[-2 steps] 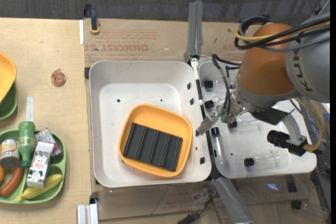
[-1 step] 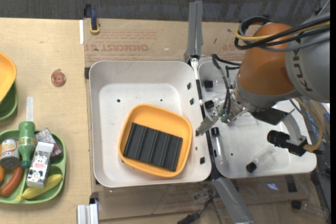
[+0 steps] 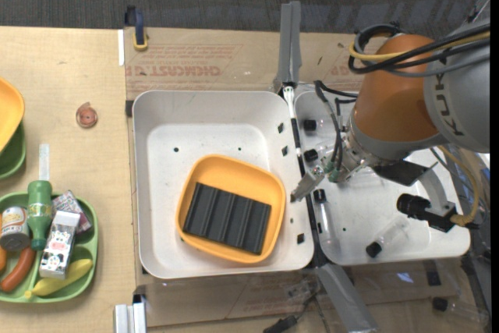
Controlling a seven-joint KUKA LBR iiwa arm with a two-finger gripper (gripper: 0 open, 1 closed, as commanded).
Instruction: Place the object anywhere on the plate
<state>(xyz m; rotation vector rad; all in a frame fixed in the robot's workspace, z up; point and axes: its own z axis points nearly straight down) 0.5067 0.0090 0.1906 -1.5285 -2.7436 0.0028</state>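
Claw: the arm's claw point(image 3: 331, 171) sits under the grey arm with the orange band point(image 3: 394, 101), over the seam between the two bins, at the left edge of the right bin; whether it is open or closed cannot be told, and nothing can be seen held in it.

Task thing: a flat black ribbed rectangular block point(image 3: 228, 217) lies to the claw's left and a little nearer the view's bottom edge, well apart from the claw.

Plate: a yellow-orange, rounded-square plastic plate point(image 3: 204, 171) is left of the claw, in the left bin; the black block lies on it, tilted slightly, within its rim.

Left bin: a shallow white bin point(image 3: 156, 191) just left of the claw, holding the plate.

Right bin: a shallow white bin point(image 3: 425, 242) under and to the right of the claw, with a few small dark pieces on its floor.

Desk: a light wooden desk point(image 3: 70, 74) stretches far left of the claw.

Far left of the claw: a green sectioned tray point(image 3: 87, 260) with toy foods, among them a green bottle point(image 3: 38, 213); a yellow bowl point(image 3: 8, 117) at the view's left edge; a small pink round piece point(image 3: 86, 116) on the wood.
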